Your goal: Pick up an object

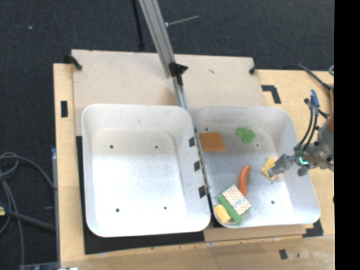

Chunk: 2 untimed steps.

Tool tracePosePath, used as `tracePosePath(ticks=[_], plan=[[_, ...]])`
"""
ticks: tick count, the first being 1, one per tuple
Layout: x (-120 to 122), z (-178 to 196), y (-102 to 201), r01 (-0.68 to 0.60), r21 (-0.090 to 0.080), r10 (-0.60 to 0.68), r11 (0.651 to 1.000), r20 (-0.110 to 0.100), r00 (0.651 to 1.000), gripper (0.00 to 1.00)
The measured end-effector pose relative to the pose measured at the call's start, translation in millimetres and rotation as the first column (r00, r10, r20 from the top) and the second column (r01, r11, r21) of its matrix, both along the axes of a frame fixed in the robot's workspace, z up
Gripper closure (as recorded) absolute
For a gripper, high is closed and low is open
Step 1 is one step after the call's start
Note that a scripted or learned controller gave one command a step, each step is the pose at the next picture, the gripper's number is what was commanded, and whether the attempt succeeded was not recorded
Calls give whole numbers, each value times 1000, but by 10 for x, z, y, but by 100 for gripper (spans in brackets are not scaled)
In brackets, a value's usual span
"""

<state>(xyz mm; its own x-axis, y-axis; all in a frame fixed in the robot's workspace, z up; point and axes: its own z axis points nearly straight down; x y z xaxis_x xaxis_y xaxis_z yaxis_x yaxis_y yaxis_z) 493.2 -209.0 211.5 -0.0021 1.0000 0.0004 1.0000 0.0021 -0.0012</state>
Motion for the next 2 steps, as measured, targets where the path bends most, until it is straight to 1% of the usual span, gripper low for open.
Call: tracePosePath(ticks=[1, 2], plan=[[10, 21, 1, 1, -1, -1, 1000, 4, 1000, 0], [78, -430, 22, 5, -2, -5, 1000, -1, 1000, 0]])
